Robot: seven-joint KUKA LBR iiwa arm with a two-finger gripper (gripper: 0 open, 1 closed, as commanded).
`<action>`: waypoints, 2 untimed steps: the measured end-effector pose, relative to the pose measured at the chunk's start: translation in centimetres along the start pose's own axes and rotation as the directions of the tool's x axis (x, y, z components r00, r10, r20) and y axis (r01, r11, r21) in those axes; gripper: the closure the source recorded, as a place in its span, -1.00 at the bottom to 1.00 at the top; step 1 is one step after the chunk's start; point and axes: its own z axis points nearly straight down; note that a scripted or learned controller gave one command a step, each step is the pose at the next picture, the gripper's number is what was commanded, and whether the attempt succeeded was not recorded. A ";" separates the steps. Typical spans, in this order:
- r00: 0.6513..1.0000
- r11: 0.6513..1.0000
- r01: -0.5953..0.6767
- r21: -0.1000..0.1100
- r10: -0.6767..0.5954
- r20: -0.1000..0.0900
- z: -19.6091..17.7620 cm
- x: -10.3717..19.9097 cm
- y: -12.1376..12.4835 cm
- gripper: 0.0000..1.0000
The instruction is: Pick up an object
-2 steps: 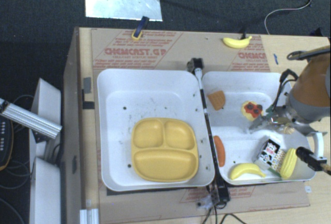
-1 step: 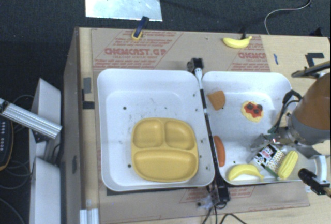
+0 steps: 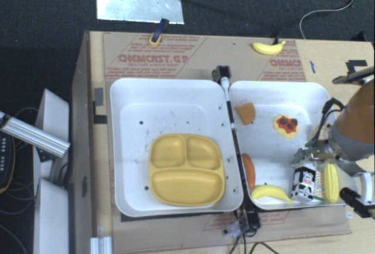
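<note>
In the right bin (image 3: 316, 93), near its front right corner, a black-and-white carton (image 3: 304, 183) stands beside a yellow banana-like piece (image 3: 331, 181), with the end effector (image 3: 310, 155) just above them at the carton's top edge — whether it is spread or pressed together cannot be told. A yellow banana (image 3: 270, 192) lies along the front wall, an orange-red piece (image 3: 249, 169) against the divider, a tan wedge (image 3: 245, 112) and a small pizza toy (image 3: 286, 125) further back. The left bin (image 3: 129, 129) holds a yellow divided plate (image 3: 186, 169) — and another banana (image 3: 268, 47) lies on the bench (image 3: 193, 53) behind the bins.
</note>
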 end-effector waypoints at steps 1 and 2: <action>1.000 1.000 0.001 0.007 -0.001 0.000 -9.6 0.8 -0.2 1.00; 1.000 1.000 0.002 0.008 -0.002 0.001 -12.4 -2.0 4.4 1.00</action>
